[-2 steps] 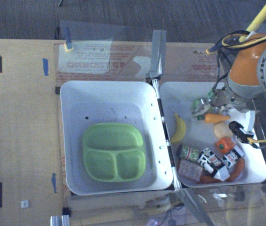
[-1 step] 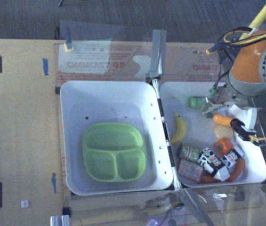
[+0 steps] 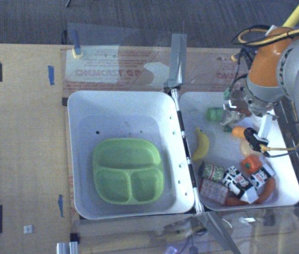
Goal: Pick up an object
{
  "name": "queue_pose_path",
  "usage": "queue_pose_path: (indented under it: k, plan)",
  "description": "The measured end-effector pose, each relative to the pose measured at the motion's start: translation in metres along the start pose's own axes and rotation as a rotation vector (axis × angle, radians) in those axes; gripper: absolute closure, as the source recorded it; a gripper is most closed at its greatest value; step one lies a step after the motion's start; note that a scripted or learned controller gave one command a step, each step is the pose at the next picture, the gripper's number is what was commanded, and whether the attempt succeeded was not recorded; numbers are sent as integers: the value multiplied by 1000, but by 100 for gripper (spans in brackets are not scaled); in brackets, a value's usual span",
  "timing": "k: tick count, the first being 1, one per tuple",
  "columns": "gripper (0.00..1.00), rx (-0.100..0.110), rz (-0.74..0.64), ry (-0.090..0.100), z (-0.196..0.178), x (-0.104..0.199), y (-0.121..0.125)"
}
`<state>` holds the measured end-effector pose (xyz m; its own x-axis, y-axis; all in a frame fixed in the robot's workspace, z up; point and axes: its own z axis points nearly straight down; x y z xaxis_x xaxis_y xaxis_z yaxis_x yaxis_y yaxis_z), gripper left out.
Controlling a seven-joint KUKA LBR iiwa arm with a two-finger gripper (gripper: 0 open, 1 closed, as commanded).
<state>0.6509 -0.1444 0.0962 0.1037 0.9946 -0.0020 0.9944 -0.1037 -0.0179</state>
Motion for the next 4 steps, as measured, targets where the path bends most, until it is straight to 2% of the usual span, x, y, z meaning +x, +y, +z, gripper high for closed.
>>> queue_pose_path:
  k: [1,2,3,4]
  plan:
    - [100,-19,-34,2,-165,134,-39]
    - [100,-16,12,2,-160,154,-53]
    - [100,-19,104,3,-158,174,-47]
    - [100,-14,138,3,-159,190,-69]
